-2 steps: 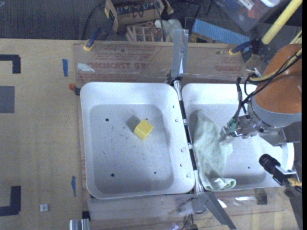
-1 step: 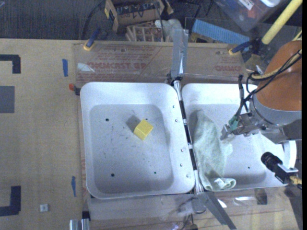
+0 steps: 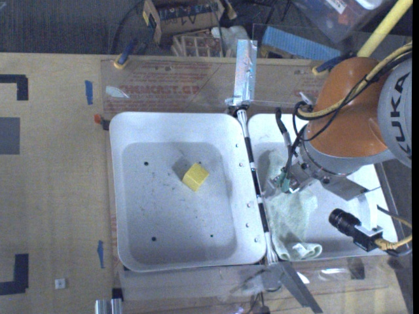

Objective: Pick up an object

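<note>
A small yellow block (image 3: pixel 195 176) lies near the middle of the left bin (image 3: pixel 124 136). A crumpled pale green cloth (image 3: pixel 292 218) lies at the left front of the right bin (image 3: pixel 262 131). The arm, with its orange band, hangs over the right bin and covers much of it. My gripper (image 3: pixel 285 180) is low over the cloth's upper edge, close to the wall between the bins. A bit of green shows at the gripper's tip, but the wrist hides whether anything is gripped.
A metal clamp strip (image 3: pixel 245 70) stands at the back where the two bins meet. A black cylinder with cable (image 3: pixel 347 222) juts from the arm over the right bin's front. Clutter and boxes lie beyond the bench's far edge.
</note>
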`<state>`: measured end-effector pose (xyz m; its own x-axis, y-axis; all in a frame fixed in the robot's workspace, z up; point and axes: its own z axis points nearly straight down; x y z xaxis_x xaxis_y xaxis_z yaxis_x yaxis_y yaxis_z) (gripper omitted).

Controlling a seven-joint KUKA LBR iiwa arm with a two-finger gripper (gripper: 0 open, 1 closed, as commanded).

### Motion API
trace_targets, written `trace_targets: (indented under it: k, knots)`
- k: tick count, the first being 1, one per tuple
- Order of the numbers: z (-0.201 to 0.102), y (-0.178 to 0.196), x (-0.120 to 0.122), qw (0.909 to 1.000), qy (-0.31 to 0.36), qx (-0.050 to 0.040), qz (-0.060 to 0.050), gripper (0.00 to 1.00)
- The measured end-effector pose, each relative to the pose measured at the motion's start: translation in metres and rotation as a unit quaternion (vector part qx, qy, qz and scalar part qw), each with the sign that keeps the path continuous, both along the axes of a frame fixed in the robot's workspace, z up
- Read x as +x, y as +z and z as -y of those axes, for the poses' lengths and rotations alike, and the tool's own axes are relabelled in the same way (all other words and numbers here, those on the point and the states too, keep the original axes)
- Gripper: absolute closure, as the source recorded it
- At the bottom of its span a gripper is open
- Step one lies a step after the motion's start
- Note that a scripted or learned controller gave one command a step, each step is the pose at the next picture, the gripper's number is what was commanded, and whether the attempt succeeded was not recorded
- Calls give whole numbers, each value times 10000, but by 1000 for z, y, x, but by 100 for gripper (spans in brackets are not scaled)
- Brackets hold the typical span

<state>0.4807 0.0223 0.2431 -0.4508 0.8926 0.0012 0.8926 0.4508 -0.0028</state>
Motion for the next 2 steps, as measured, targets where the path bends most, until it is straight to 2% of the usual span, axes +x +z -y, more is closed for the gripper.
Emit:
trace_targets:
  k: [1,2]
  knots:
    - [0,8,2,10000,-5,-6,-2,100]
    - [-30,24,0,9970,-767,-9,17,100]
